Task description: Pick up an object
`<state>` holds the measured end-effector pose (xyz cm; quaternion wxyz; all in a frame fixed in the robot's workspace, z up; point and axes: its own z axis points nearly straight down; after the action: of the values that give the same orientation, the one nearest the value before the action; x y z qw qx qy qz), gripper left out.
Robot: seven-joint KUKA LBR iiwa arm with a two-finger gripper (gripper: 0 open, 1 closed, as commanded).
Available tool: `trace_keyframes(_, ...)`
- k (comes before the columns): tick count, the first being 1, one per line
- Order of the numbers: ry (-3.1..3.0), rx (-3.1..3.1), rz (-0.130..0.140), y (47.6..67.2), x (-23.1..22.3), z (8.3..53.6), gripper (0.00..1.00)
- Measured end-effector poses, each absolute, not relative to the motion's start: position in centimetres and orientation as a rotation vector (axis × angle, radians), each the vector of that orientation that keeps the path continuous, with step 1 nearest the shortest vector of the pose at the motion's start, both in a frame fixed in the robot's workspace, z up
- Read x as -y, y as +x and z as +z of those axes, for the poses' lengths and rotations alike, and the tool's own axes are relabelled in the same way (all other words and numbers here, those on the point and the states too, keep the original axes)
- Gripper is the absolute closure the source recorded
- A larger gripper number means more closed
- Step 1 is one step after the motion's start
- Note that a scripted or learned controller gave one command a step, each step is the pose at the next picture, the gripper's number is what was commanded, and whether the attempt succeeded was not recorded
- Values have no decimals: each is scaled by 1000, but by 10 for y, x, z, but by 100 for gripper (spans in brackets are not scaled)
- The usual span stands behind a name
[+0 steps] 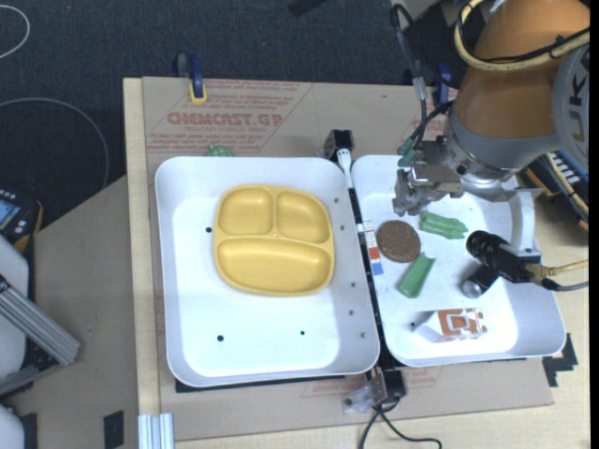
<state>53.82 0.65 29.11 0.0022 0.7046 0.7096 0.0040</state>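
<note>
A brown board point(234, 110) printed with red lettering fills the middle of the frame, with a blue-and-yellow clamp point(195, 78) gripping its upper left edge. Dark blue carpet point(112, 26) spans the upper left, crossed by a thin pale cable point(56, 110). At the lower left corner lies a grey metal rail point(37, 325), and a black cable point(393, 428) trails off the bottom edge.
</note>
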Motion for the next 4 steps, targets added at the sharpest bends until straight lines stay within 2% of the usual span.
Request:
trace_keyframes(1, 2229, -2219, -4, 501, 31, 285, 100)
trace_keyframes(2, 2220, -2234, -6, 477, -29, 244, 100)
trace_keyframes(3, 2213, -2225, 8, 491, -58, 294, 100)
trace_keyframes(4, 2213, -2214, 22, 480, -36, 431, 100)
